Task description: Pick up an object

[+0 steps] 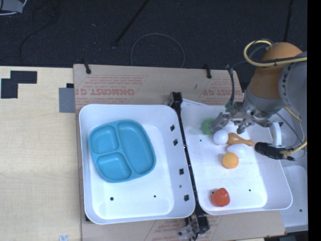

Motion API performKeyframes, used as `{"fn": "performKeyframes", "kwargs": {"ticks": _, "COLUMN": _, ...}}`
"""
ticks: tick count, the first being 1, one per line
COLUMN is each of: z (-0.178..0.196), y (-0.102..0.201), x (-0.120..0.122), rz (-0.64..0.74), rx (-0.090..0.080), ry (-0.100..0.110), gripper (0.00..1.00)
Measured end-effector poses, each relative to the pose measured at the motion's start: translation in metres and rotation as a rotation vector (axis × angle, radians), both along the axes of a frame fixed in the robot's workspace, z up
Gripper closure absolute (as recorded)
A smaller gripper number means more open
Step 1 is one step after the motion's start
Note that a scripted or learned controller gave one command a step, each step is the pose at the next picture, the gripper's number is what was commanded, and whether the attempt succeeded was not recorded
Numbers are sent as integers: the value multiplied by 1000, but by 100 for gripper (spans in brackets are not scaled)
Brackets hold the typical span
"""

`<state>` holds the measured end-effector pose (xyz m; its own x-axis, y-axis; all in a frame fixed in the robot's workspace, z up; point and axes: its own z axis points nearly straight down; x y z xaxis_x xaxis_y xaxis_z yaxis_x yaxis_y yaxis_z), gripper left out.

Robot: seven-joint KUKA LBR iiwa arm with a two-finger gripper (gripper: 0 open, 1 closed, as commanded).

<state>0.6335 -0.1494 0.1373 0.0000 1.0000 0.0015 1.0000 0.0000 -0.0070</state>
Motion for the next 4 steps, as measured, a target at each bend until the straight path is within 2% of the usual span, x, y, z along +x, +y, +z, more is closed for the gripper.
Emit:
{"fn": "performKeyframes", "kwargs": {"ticks": 1, "z": 13, "y": -1, "x": 1, "rz": -1, "rx": -1, "ry": -4, "gripper": 100}}
{"fn": "performKeyframes", "kwargs": {"ticks": 4, "z": 152, "y": -13, "x": -2, "rz": 1, "rx": -2, "ry": -10, "gripper": 100}}
